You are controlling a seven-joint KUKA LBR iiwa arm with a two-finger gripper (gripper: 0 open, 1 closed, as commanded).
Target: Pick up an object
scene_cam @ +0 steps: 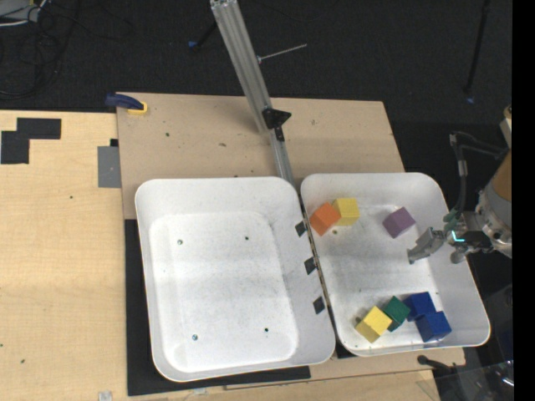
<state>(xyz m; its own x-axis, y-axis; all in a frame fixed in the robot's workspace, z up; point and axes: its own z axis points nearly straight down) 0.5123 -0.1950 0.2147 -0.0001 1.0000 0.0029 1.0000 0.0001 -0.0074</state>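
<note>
The right bin (376, 179) holds several small blocks. An orange block (325, 218) and a yellow block (348, 210) touch near its far left corner. A purple block (399, 221) lies alone further right. Near the front edge sit a second yellow block (374, 324), a green block (396, 312) and two blue blocks (426, 314) bunched together. My gripper (440, 250) hangs over the bin's right side, just right of and nearer than the purple block. It is open, with nothing between its fingers.
The left bin (217, 282) sits beside the right one, joined by black clips (309, 265). A slanted aluminium rail (248, 65) rises behind the bins. A blue and yellow item (127, 103) lies at the bench's far left corner.
</note>
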